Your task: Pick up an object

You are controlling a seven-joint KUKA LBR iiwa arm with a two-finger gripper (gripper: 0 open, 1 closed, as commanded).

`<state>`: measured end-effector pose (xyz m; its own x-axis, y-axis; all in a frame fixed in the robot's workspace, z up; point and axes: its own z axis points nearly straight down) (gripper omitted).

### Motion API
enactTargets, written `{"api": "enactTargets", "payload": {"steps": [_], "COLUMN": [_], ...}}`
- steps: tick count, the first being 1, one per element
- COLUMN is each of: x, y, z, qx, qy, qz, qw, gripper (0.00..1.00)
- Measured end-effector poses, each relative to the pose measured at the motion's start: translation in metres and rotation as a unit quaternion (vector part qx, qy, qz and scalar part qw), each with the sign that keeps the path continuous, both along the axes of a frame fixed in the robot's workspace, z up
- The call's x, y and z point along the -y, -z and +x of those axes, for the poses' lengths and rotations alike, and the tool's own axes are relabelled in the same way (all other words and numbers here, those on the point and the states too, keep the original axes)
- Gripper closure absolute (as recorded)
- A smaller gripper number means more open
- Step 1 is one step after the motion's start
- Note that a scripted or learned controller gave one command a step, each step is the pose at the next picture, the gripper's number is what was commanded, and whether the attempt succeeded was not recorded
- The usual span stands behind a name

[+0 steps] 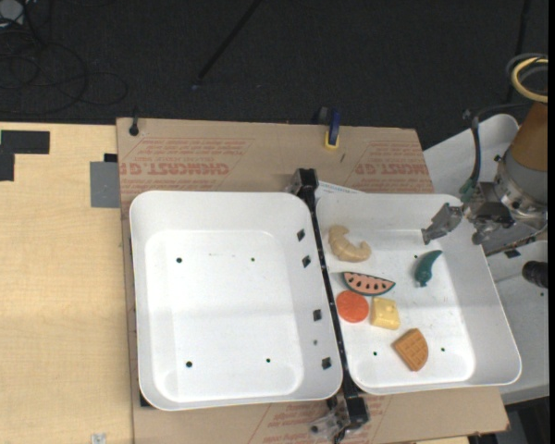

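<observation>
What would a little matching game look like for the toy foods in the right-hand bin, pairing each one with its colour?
Things:
1. croissant
2. watermelon slice
3. fish-shaped toy
4. cheese wedge

Colours:
A. teal
B. pale yellow
C. beige
D. red with a dark rind

Pairs: 1-C, 2-D, 3-A, 4-B. All four lie in the right bin, with the gripper hanging above its far right corner.
</observation>
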<state>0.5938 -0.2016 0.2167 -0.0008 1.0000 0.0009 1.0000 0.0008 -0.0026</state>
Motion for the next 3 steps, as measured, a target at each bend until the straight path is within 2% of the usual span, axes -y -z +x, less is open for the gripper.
{"api": "enactTargets", "payload": {"steps": [1, 2, 3], "x": [0.01, 0.01, -0.047], "y": [0.136, 0.119, 0.067], "z": [0.029, 0.03, 0.004], "qx": [0.0, 0.0, 0.0], "qy": [-0.002, -0.003, -0.001], "qz": [-0.0012, -0.0007, 0.0008], "qw": [1.0, 1.0, 1.0], "gripper": [0.0, 1.0, 1.0]}}
